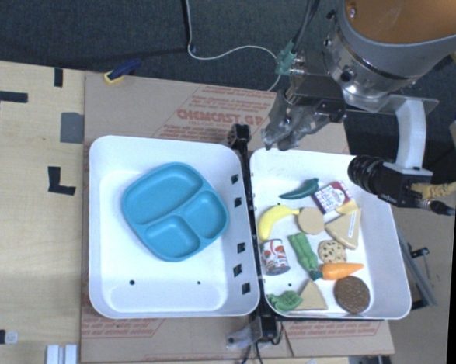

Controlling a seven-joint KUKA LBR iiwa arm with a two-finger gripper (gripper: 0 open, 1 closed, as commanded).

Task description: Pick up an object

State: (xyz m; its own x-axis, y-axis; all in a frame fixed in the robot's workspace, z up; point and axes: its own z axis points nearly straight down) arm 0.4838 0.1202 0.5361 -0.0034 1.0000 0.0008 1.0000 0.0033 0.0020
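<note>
My gripper (pixel 278 139) hangs over the far edge of the right bin (pixel 397 263), near the divider between the bins, with nothing visible between its fingers. In the right bin lie a yellow banana (pixel 275 218), a dark green pepper (pixel 300 190), a maroon packet (pixel 330 198), a red can (pixel 275 254), a green pod (pixel 304 251), an orange carrot (pixel 340 270), a brown round patty (pixel 352 293), crackers, cheese wedges and a leafy green piece (pixel 285 301). All of these lie nearer the camera than the gripper.
A blue three-compartment plate (pixel 174 210) rests in the left bin (pixel 102 262). Cardboard lies under both bins. A white cable and a yellow-blue clip (pixel 122 70) lie behind the bins.
</note>
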